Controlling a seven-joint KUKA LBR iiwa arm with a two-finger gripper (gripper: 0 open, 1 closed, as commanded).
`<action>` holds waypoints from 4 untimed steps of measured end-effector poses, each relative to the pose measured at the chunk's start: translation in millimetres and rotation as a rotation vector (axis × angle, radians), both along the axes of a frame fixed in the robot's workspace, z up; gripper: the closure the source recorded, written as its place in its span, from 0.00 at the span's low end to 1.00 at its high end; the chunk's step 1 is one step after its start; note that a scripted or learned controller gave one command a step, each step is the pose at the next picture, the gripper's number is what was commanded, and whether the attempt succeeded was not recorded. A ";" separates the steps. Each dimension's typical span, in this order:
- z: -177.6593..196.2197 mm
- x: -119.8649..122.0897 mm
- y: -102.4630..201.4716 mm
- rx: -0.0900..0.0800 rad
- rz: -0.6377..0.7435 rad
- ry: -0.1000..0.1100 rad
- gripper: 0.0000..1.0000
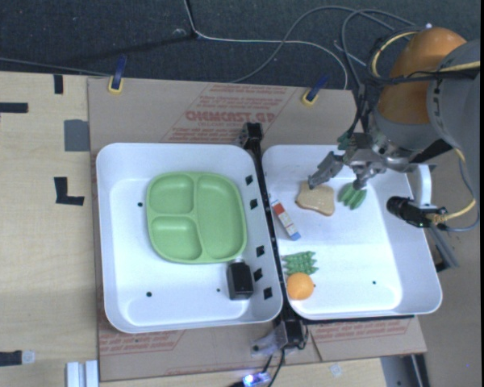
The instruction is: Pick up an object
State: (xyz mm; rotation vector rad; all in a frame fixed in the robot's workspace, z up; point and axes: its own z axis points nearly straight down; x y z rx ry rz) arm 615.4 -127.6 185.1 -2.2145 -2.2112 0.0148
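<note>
Bench (32,216) under two white bins. In right bin (403,293): tan bread (316,201) near the back, green piece (354,197) just beside it. Gripper (342,176) low over both, fingers spread wide, gripping nothing. Farther off: tube (286,221), greens (299,261), orange (300,287). In left bin (117,297): green plate (197,218), black block (239,280).

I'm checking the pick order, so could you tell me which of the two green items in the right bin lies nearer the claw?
The small green piece beside the toast, right under the claw; the other green item lies farther down, by the orange.
</note>
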 end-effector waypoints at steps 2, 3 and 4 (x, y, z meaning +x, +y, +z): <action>-36.6 -2.1 1.8 -0.002 0.003 -0.010 0.00; -93.9 -1.8 -7.5 -0.003 0.002 -0.009 0.00; -99.8 -1.3 -7.0 -0.003 0.003 -0.015 0.00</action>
